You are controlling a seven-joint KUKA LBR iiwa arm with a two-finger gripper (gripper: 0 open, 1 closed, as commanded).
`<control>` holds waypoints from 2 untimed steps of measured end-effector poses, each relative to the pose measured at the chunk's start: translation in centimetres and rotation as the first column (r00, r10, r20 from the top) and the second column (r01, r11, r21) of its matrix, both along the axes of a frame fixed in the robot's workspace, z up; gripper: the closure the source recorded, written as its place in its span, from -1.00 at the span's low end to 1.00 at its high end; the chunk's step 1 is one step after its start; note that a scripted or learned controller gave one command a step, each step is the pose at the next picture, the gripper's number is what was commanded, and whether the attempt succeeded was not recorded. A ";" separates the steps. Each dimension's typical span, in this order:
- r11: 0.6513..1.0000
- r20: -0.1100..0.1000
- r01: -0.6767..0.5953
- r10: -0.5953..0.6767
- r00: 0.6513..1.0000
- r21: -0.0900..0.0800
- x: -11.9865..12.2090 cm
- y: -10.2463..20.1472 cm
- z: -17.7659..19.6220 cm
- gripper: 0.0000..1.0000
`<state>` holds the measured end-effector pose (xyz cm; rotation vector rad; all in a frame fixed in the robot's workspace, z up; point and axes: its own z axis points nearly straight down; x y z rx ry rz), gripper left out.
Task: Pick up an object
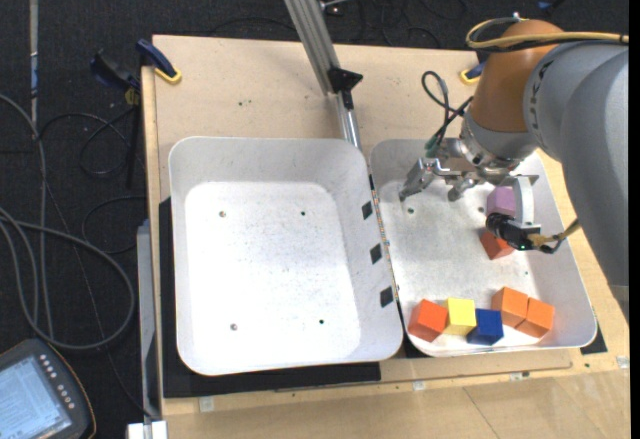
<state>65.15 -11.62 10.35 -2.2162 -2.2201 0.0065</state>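
A: Entry, single camera. Arm comes in from the frame's right, orange band upper right. The gripper sits over the upper part of the right bin, near the divide between the two bins. Two grey prongs point left and slightly down toward the bin floor.

B: Anything between the prongs?

A: Nothing visible. They stand spread apart with bare white floor under them. I log the pincer as released, holding nothing.

B: Where are the candidates?

A: All in the right bin. A row along the lower edge: orange block, yellow block, blue block, then two more orange blocks touching each other. A red block lies mid-right, just beside a pink block that the wrist hardware partly covers. Left bin only shows specks.

B: Step in hand?

A: My judgement: approach, no grasp made. The fingers are well apart from every block.

B: Next move?

A: Pick one target. The red and pink pair is nearest but sits under the wrist side, so the tool would need to shift toward the frame's right. The row at the bottom is packed tightly; the left orange block has free space on its left side for a finger. Then descend, straddle, close, lift.
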 end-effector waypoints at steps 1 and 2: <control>1.000 0.005 0.001 -0.001 1.000 -0.001 0.0 0.0 -0.9 -1.00; 1.000 0.008 0.002 -0.002 1.000 -0.002 0.1 0.0 0.3 1.00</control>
